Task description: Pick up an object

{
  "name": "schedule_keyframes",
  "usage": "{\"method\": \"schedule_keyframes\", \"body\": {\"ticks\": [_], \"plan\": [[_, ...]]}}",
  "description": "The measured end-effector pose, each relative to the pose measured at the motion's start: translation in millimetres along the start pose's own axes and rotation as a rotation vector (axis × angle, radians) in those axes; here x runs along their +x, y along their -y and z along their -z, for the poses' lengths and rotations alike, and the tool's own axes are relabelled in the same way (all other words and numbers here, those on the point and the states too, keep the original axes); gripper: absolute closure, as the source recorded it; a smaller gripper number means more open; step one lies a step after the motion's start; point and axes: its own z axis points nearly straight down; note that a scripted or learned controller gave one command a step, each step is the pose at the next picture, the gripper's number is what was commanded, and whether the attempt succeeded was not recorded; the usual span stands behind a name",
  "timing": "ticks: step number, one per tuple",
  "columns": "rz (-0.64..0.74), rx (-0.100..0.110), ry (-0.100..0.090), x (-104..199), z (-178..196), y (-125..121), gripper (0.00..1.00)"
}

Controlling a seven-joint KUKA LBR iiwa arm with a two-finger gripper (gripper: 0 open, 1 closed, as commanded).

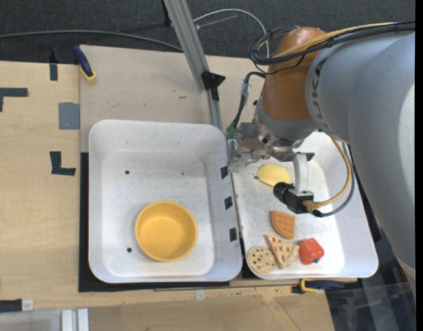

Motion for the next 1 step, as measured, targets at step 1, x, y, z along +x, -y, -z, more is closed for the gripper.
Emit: {"method": "schedule_keyframes", "body": {"ticks": [1], "plan": [[0.001, -0.003, -0.001, 50.3, 18.4, -19.0, 1.0]]}}
